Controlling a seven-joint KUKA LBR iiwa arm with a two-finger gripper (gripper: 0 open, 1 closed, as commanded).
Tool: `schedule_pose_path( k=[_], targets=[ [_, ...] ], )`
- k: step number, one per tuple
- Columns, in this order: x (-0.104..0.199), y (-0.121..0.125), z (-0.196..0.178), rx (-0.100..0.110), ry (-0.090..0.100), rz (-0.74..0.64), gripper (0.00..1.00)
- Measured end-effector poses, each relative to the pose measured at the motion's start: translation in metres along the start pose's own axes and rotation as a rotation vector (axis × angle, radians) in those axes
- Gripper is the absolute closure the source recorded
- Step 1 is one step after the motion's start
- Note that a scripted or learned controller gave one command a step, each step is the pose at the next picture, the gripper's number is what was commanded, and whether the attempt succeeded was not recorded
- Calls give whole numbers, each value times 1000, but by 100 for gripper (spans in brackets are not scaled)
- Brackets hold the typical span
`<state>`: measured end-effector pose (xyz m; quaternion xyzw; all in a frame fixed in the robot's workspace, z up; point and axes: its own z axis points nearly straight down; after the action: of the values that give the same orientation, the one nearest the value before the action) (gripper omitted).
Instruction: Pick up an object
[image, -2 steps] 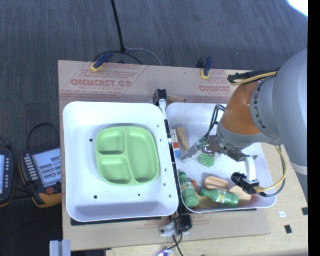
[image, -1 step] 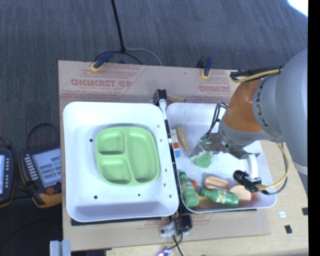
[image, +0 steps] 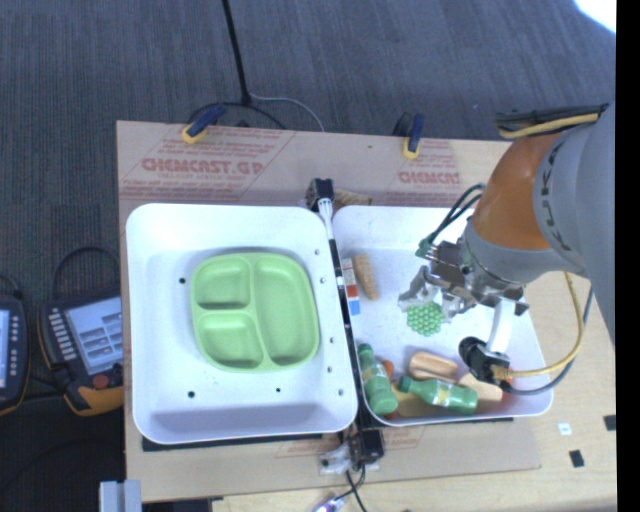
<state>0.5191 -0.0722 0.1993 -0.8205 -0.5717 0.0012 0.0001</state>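
My gripper (image: 432, 296) hangs low over the middle of the right bin (image: 392, 222), under the grey wrist and orange band. A green bumpy ball (image: 425, 319) lies directly below its tip, touching or nearly touching it. I cannot tell whether the ball is held. Other pickable items lie in the same bin: a tan corn-like stick (image: 365, 276) at the left wall, a sausage-shaped piece (image: 434, 363), and two green bottles (image: 446, 396) (image: 374, 381) along the front wall.
The left bin (image: 150, 300) holds a green divided plate (image: 254, 310). A black cable and yellow hose (image: 560, 360) loop off the arm over the right bin's front right corner. Clamps sit on the board's far edge.
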Motion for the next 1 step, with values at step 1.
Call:
schedule_pose_path(
  k=[1],
  targets=[
    [-31, -27, 16, 1, 0, 197, 100]
  ],
)
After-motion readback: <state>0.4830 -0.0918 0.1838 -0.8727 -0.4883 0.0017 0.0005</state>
